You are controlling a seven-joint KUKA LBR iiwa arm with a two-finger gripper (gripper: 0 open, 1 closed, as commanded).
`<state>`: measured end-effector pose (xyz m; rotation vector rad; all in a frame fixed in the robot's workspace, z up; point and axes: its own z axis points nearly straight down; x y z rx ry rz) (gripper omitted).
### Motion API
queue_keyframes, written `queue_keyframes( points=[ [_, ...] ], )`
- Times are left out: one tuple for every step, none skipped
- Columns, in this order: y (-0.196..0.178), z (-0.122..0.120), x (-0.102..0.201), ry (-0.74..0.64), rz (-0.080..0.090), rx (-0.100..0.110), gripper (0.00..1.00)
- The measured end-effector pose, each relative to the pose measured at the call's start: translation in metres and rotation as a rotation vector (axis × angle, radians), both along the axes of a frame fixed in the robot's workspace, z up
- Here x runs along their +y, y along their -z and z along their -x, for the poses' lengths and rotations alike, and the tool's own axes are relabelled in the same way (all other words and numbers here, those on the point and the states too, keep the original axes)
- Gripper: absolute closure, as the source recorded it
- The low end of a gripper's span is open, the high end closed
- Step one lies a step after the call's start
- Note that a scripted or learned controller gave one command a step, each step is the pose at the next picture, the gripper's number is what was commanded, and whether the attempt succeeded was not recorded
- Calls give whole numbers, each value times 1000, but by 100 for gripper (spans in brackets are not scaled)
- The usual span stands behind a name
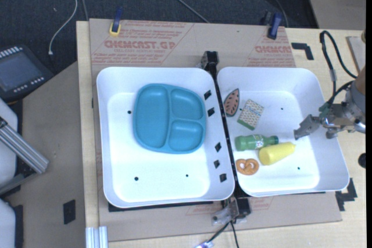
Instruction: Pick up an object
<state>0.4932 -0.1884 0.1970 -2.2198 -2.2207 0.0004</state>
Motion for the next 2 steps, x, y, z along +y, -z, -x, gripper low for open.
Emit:
queue_keyframes(
  points=[
    [61, 2, -5, 1, -3, 6, 0],
    [88, -5, -8, 0, 9, -22, 0]
  ],
)
